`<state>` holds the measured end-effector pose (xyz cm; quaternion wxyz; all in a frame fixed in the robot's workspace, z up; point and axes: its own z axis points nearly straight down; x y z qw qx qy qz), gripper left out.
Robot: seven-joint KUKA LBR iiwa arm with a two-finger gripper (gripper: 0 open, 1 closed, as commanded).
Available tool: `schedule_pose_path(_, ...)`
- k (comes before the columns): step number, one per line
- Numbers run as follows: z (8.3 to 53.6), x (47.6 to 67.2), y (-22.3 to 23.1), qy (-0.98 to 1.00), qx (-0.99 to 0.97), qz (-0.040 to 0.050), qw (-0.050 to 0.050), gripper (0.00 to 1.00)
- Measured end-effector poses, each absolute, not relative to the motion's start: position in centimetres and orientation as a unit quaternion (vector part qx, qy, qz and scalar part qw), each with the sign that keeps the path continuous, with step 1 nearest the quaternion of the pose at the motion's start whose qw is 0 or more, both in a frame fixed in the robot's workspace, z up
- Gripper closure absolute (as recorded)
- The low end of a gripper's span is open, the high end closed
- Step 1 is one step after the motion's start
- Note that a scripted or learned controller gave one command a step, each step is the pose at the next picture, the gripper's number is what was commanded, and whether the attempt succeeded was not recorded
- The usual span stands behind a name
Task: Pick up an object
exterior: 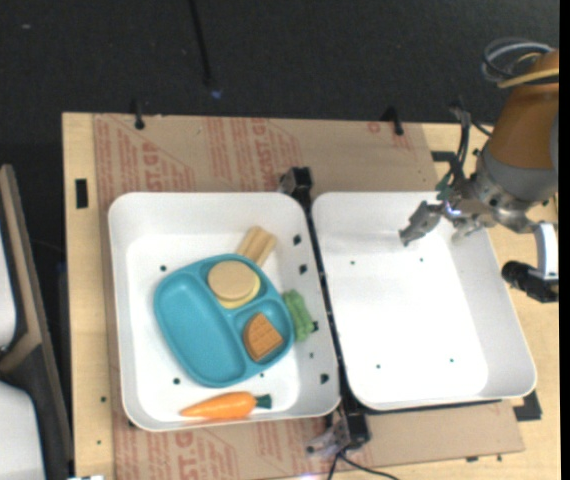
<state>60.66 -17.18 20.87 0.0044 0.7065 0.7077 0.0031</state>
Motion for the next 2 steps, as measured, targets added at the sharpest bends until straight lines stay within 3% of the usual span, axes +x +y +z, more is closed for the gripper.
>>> schedule_pose_path(1,13.1,62.4,-18.9,0.707,0.708,-0.0018,-0.002,0.00)
schedule_pose_path(2,10.0,65.5,-19.6,0.707,0.707,-0.0001,0.000,0.00)
